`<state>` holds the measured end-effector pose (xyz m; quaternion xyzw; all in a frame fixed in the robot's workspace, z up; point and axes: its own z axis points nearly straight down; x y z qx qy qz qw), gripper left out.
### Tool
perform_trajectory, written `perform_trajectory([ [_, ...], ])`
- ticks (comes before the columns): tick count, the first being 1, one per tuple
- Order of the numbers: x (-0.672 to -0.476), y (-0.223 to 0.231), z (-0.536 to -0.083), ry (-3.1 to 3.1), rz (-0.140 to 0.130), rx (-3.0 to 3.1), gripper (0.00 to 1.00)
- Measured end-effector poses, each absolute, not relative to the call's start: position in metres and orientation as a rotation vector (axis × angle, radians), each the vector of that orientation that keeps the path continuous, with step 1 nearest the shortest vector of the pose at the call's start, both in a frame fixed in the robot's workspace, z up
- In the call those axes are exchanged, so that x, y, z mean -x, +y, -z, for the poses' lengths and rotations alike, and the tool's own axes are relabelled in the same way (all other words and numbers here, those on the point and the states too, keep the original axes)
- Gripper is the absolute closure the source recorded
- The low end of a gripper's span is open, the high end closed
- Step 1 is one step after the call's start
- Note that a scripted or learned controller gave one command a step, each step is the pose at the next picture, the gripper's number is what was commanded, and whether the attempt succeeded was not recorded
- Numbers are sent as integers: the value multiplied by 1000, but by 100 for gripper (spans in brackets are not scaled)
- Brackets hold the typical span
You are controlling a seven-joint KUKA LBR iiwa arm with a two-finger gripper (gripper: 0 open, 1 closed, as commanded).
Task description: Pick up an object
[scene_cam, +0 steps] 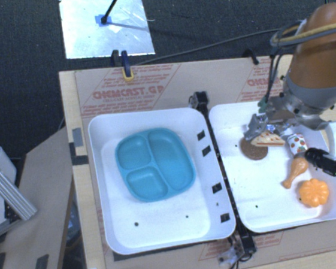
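The jaws [258, 128] hang low over the right bin [249, 212], directly above a tan wedge-shaped toy [269, 140] that looks like a sandwich slice; whether they are parted or closed on anything cannot be told from this slanted view. Just below them and touching the wedge lies a brown disc [253, 150], cookie-like. To their right sits a small white spotted piece [297, 144]. Further out, lower right, are a toy drumstick [296, 171] and an orange pumpkin [314, 192]. Far to their left, the other bin holds a blue divided tray [155, 163].

The wedge is probably light, rigid plastic and a bit slick. Gripping across its two flat faces near the thick end seems safest; the thin tip would likely slip out.
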<state>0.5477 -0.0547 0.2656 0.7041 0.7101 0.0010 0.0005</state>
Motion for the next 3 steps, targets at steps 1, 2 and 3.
perform_trajectory([
  [1,-552,6,-252,2233,-3,-2211,100],
  [2,-551,56,-254,2232,-4,-2211,100],
  [3,-559,110,-256,2233,-6,-2210,100],
])
